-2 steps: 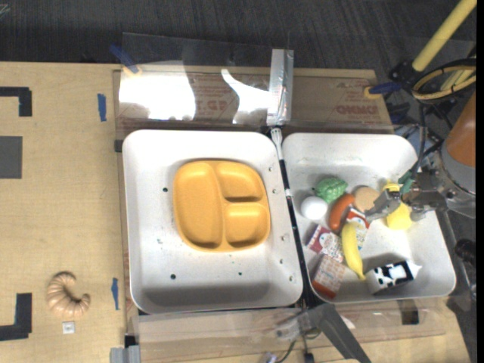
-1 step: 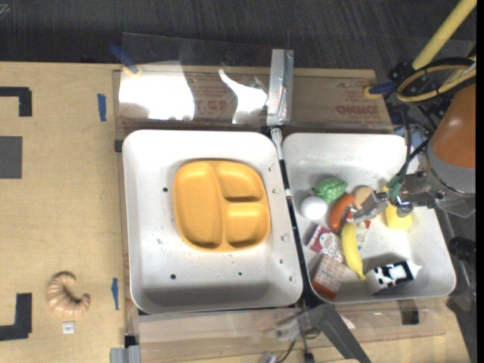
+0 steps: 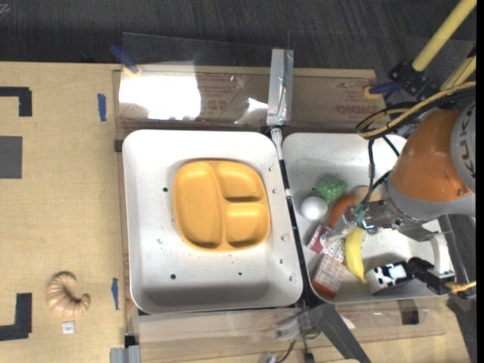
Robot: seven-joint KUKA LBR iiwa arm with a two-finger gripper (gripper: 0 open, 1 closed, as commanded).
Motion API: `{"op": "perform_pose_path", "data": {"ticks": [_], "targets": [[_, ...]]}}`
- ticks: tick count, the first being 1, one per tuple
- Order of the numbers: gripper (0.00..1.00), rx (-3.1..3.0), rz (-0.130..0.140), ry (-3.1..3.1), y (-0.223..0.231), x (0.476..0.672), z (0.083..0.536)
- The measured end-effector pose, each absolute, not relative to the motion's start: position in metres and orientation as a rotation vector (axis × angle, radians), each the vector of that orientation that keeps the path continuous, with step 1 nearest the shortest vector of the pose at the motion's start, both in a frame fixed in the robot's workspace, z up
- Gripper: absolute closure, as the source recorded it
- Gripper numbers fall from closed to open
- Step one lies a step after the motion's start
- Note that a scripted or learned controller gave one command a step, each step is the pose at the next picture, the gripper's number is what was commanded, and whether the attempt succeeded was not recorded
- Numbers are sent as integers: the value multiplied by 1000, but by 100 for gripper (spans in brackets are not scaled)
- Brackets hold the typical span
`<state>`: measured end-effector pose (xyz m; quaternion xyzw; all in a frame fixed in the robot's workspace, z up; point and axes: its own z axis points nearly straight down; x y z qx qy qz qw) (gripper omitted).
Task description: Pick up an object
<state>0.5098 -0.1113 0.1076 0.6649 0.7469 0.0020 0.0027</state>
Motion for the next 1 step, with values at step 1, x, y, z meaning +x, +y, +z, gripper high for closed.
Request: {"op": "perform_pose_path", "data": {"ticks": [1], "targets": [[0, 2136, 17, 2281, -108, 518, 98]]}}
